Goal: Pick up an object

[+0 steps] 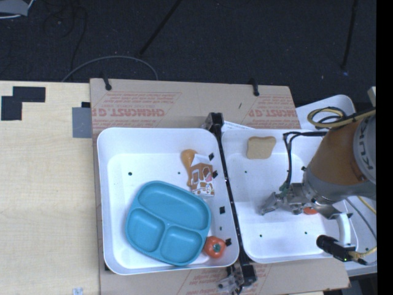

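Note:
In the left bin (116, 165) lie a blue divided plate (167, 222), a small red tomato (214, 247) at the plate's lower right, and an orange-and-white toy figure (199, 174) near the divider. A tan bread slice (261, 147) rests at the back of the right bin (270, 238). My gripper (271, 204) hangs low over the middle of the right bin, pointing left, with its grey fingers spread and nothing between them. A small red-orange object (311, 211) peeks out just under the wrist, mostly hidden.
A black divider rail (224, 189) runs between the two bins. The arm's orange band (338, 158) and black cables cover the right bin's right side. Cardboard (184, 103) lies under the bins, with a wooden bench (43, 195) to the left.

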Robot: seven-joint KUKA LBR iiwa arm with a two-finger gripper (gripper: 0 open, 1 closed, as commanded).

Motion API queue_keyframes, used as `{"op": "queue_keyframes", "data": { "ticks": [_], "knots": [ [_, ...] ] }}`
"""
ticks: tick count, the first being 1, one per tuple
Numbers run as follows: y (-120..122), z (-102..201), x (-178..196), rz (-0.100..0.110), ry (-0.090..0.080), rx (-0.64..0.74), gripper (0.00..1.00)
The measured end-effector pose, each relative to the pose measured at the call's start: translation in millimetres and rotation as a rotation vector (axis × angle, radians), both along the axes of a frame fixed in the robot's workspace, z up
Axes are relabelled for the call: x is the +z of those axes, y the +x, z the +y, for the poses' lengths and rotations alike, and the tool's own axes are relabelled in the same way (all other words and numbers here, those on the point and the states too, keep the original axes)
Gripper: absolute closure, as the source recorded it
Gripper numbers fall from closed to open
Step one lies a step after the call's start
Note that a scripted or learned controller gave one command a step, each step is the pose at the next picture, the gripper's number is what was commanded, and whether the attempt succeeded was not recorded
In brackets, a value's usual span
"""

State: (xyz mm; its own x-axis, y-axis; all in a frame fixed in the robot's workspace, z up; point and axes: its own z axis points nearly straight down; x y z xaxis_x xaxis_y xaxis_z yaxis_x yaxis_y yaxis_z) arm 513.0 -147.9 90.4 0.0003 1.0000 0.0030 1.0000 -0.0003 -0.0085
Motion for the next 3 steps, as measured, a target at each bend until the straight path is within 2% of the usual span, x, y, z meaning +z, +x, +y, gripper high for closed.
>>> {"op": "queue_keyframes", "data": {
  "ticks": [1, 3],
  "knots": [
    [1, -2, 13, -0.003, -0.001, -0.006, 1.00],
    [7, -9, 137, -0.013, -0.004, 0.002, 1.00]
  ]
}}
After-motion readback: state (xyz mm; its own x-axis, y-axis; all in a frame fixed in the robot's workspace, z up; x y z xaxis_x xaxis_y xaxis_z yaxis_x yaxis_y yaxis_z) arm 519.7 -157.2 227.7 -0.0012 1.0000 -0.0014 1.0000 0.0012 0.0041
